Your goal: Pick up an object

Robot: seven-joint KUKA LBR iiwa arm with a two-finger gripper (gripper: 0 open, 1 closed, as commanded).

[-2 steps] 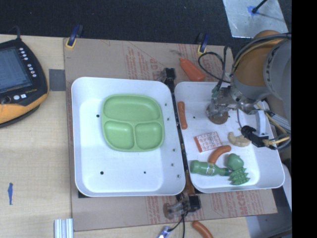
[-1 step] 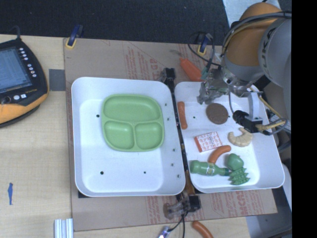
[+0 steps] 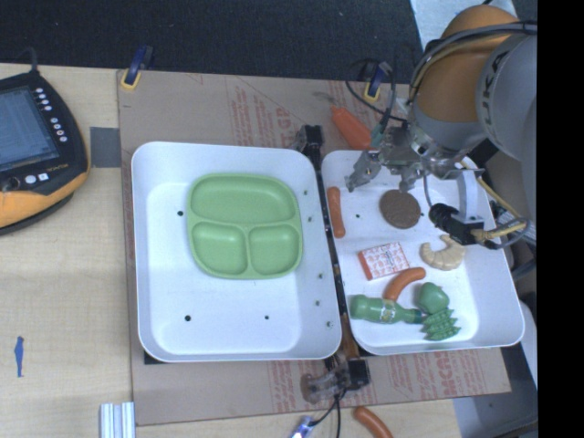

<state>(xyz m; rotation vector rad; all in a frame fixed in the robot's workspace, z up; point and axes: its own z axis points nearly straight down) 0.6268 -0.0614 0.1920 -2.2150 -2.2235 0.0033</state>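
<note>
Objects: a mixed lot of small items lies in the right bin, none between the fingers.
Pendant: orange and black, on the desk at far left.
Left bin: holds a green divided plate.
Right bin, left side: a sausage along the wall; a green bottle near the front.
Right bin, middle: a red-printed card, an orange sausage, a brown disc.
Right bin, right side: a cashew-shaped piece, green toys.
Gripper: fingers spread apart over the bin's back, just above the brown disc, clasping nothing.
Arm: reaches in from the upper right.
</note>
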